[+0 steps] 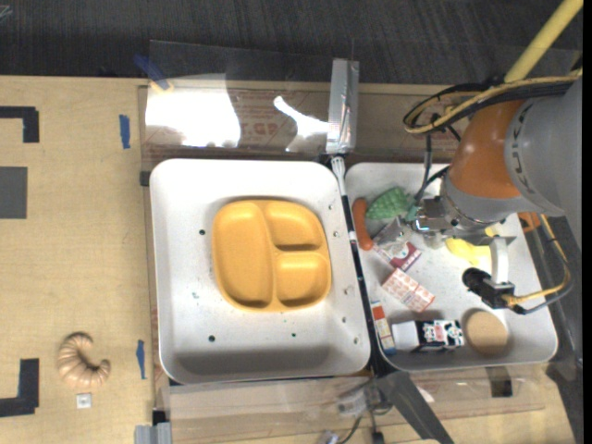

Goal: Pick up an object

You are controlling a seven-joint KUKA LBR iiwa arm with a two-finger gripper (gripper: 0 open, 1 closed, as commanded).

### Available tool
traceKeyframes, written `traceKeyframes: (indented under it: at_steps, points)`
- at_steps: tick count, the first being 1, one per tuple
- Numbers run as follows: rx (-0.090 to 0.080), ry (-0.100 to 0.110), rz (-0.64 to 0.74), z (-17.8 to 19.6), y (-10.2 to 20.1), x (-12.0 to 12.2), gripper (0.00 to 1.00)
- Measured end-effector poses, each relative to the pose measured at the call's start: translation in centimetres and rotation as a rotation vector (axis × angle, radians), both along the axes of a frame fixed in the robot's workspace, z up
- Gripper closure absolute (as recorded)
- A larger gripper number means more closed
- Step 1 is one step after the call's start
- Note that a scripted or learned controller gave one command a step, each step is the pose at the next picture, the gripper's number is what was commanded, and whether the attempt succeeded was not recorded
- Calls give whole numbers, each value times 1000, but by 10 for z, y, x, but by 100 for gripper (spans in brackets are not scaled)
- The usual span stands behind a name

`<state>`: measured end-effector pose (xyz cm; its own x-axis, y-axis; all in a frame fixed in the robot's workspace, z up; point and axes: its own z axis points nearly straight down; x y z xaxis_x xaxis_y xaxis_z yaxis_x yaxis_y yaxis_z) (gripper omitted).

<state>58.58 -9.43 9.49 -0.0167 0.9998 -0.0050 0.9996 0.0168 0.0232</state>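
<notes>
My gripper (428,218) hangs low over the back part of the right bin (541,289), under the grey wrist with its orange band. It is right beside a green crinkled item (392,203), and a yellow thing (461,245) peeks out just below the wrist. An orange-red sausage shape (362,225) lies along the bin's left wall. Two pink-and-white packets (407,289) lie in the middle. At the front are a black-and-white box (437,334), a tan ball (487,331) and a small white box (386,331).
The left bin (176,276) holds a yellow divided plate (271,252). A tan croissant-like thing (83,359) lies on the wooden bench far to the left. A metal post (343,104) stands behind the bins' shared wall.
</notes>
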Motion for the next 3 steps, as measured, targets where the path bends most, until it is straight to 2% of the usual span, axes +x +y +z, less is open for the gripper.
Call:
traceKeyframes:
  at_steps: [1,2,3]
  points:
    - [1,-5,2,12,1,2,100]
    - [2,15,-97,-7,-43,-42,100]
    - [-1,20,216,26,-69,-54,100]
